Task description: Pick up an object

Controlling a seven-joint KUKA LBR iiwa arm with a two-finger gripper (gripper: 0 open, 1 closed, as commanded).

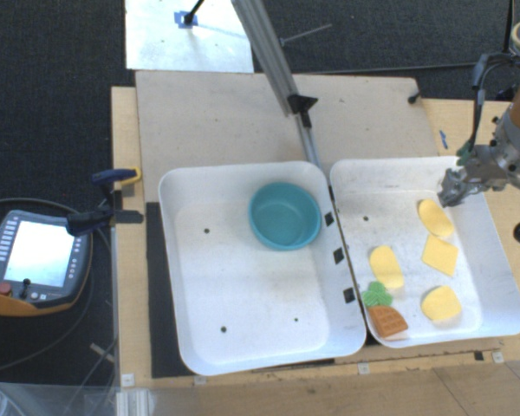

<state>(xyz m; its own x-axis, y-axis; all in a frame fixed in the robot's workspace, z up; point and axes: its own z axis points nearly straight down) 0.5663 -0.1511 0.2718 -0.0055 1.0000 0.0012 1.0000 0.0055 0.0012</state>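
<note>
Orange waffle piece point(387, 321) and yellow pieces point(440, 255) seen lying in right bin point(494, 315). Teal bowl point(283, 216) set in left bin point(243, 336). Gripper point(451, 189) poised above topmost yellow piece, nothing pinched. Tan bench point(208, 120), dark carpet point(52, 59) noted beyond.

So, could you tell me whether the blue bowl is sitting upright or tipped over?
Upright. The blue bowl in the left bin shows its round open rim and inner floor facing up.
</note>
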